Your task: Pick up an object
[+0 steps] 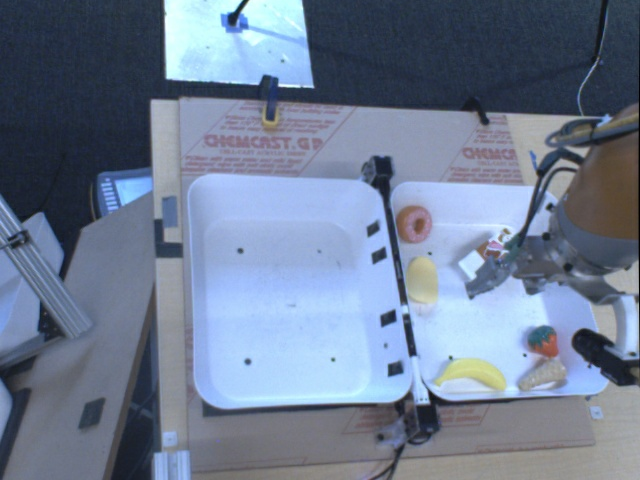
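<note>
Camera view looks down at a slant on the worktop (330, 133), where two shallow white bins sit side by side on a printed board. Toward the left of the frame lies the left bin (215, 268), and beside it, across a dark divider with clips, lies the right bin (470, 343). All the loose objects are in the right bin: a pink-frosted doughnut (414, 224) near its upper left corner, a pale yellow lemon-shaped piece (423, 280) just below the doughnut against the divider side, a banana (472, 373) along the lower edge, a tan cone-shaped item (543, 374) to the banana's right, and a small strawberry (543, 340) just above that cone. A small white and orange box (486, 254) lies near the middle of the bin, right beside the tool. From the right of the frame the grey arm (600, 198) with its orange band reaches in, and the tool (486, 280) hangs over the middle of the right bin, just below the box. How wide the tool stands cannot be told from this angle, and nothing is clearly seen held in it.
</note>
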Controlling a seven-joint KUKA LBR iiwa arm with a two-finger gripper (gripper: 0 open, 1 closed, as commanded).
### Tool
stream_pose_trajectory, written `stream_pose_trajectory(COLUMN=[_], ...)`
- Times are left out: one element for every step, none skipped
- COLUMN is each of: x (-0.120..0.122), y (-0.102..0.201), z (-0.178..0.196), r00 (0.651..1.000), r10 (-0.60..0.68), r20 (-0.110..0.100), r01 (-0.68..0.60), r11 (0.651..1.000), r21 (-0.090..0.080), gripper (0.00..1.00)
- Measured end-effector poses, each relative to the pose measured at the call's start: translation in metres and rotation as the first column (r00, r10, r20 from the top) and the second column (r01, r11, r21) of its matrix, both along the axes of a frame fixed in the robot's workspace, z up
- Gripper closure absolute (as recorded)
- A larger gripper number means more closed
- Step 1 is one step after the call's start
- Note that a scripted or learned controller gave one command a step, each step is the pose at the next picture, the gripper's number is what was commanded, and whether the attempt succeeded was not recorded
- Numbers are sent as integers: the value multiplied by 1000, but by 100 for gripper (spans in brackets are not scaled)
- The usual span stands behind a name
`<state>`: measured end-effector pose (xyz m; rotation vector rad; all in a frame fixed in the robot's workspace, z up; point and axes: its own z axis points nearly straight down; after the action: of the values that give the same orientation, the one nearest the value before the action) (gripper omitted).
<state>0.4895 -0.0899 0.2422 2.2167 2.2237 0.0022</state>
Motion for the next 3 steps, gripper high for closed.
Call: stream_pose_trajectory(x=[68, 105, 122], y=[0, -48, -64], z=[-145, -158, -3], r00=[1000, 1000, 1000], r10=[3, -4, 1], r20=[-6, 3, 18], r01=[-3, 4, 0], r11=[1000, 1000, 1000], r21=[1, -2, -6], gripper=[0, 0, 0])
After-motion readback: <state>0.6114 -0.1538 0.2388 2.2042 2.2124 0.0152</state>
